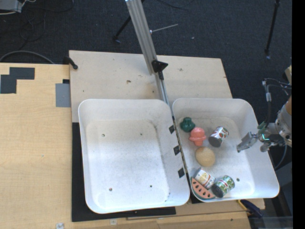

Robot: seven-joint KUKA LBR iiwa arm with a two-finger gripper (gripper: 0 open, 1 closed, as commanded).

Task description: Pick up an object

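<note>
Gripper: the gripper [254, 140] hangs over the right bin's [257, 187] right edge, about halfway along it. Its two fingers stand a little apart, nothing between them.
Arm: it comes in from the right, low over that edge.
Objects: all lie in the right bin, mostly along its left wall. A green piece [187, 124] sits nearest the far edge, a pink one [197, 136] just beside it, then a small can [218, 136] tilted on its side, and a tan round lump [205, 156].
Near corner: a boxy printed item [204, 178], a watermelon slice [203, 191] and a second can [223, 185] crowd together, touching.
Left bin: the left bin [90, 113] holds none of them.
Best pick, I'd say: the first can, nearest the fingers and standing apart from its neighbours.
Advice: open wider, come straight down across the can's narrow width, and avoid the crowded corner.
</note>
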